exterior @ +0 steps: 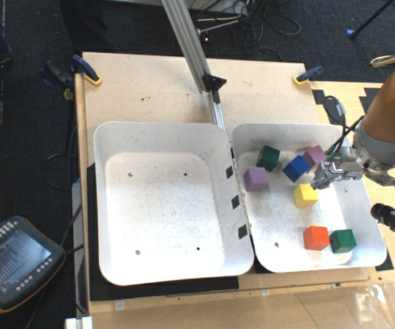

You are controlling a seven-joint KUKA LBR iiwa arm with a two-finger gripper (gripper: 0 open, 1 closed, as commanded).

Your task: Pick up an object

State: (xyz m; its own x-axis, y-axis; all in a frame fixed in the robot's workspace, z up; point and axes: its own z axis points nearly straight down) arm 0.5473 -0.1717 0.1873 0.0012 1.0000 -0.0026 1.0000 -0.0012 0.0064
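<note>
- We see a dark floor (pixel 33 19) around the pale wooden bench (pixel 156 88).
- Cables (pixel 265 12) tangle at twelve o'clock.
- A handheld control pendant (pixel 12 262) lies at eight o'clock.

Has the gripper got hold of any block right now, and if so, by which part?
Cannot be told. The gripper sits low in the right bin, just above the yellow block and beside the blue block, but no block shows between its fingers.

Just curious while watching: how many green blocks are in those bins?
2, both in the right bin: one dark green block near its back, one green block by the front edge. The arm may hide others.
</note>
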